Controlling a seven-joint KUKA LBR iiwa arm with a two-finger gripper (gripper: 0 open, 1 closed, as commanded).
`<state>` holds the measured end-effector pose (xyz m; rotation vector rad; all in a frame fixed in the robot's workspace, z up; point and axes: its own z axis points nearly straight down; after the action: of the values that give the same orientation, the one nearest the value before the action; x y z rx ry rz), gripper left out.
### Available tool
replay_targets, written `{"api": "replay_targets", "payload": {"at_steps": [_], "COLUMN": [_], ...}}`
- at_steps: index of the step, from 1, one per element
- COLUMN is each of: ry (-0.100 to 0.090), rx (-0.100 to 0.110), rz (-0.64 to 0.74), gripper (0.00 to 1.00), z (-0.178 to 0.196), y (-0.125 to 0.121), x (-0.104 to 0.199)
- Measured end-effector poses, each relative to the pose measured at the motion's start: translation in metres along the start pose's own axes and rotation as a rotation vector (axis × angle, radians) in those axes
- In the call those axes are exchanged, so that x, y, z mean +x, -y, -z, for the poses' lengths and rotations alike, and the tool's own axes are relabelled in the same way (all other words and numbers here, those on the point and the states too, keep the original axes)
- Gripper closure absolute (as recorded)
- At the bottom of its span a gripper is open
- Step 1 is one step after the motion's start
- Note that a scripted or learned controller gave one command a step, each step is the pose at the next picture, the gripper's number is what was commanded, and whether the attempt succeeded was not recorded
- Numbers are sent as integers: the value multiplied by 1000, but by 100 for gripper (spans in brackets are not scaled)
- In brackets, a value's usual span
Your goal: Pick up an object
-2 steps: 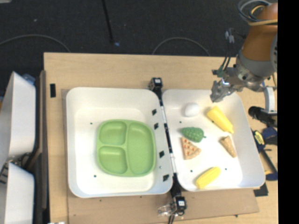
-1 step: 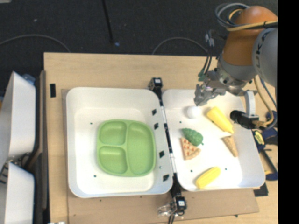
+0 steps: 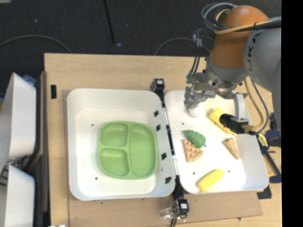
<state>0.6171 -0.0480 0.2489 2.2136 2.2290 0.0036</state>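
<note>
My gripper [image 3: 192, 102] hangs over the back left corner of the right bin [image 3: 251, 174], close to its floor, with nothing visible in it. Just in front of it lies a green leafy toy [image 3: 195, 138], and a pizza slice toy [image 3: 191, 151] touches that toy's front side. A yellow corn cob [image 3: 210, 179] rests near the bin's front edge. A tan wedge [image 3: 232, 147] sits to the right. A yellow piece [image 3: 216, 115] lies right of the gripper, partly hidden by the wrist hardware.
The left bin [image 3: 80, 126] holds a green divided plate [image 3: 128, 149]. A ridge with black clips [image 3: 165, 141] separates the two bins. The grey and orange arm [image 3: 236, 32] reaches in over the back right of the bench.
</note>
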Motion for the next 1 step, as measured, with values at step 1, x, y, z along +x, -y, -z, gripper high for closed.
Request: {"api": "replay_targets", "payload": {"at_steps": [1], "ry": [-1], "rx": [1], "rz": [1], "gripper": [100], "z": [9], "y": [13], "x": [55]}}
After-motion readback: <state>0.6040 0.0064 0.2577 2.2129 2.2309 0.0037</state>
